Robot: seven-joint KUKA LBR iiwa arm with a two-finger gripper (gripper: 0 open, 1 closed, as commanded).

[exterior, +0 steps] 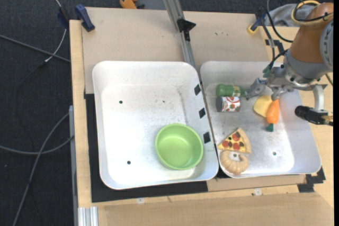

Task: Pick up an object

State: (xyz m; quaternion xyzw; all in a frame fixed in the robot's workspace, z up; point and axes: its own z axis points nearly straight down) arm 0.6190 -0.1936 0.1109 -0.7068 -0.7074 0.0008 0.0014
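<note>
Lighting bright, even, overhead. White bins (143,82) near overexposure. Shadows soft, short. Focus adequate; slight softness overall. Dark floor (32,87) underexposed.

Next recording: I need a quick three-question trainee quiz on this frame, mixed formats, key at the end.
1. True or false: the green bowl sits in the left bin.
2. Which item lies nearest the gripper? A) donut B) carrot C) pizza slice
3. Fill in: the can lies in the ____ bin, beside a green object.

Key: 1 true. 2 B: the carrot lies just below the gripper, against a yellow object. 3 right.
</note>
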